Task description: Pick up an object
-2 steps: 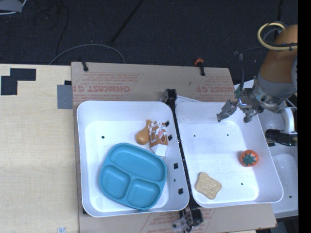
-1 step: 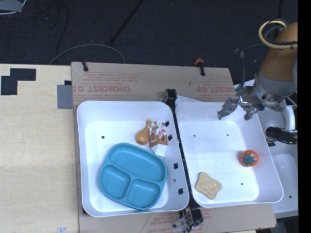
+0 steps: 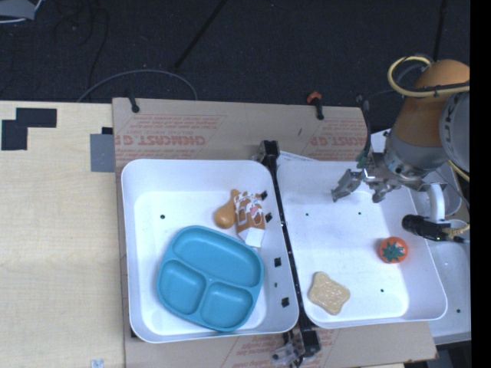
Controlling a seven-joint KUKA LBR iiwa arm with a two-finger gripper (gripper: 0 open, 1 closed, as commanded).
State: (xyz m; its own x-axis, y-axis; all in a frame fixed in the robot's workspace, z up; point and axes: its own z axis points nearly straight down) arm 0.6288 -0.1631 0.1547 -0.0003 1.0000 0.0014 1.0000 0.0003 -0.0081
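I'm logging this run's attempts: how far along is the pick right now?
Done: the arm has reached over the right bin. In hand: nothing; the gripper is open above the bin floor. Left: the whole grasp. The orange-red toy and tan cookie-like piece lie untouched there; the blue divided plate lies in the left bin.

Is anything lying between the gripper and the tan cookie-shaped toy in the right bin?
Nothing visible does. The gripper sits over the right bin's upper part, with bare white floor down to the tan cookie-shaped toy. The red tomato toy lies off to the right.
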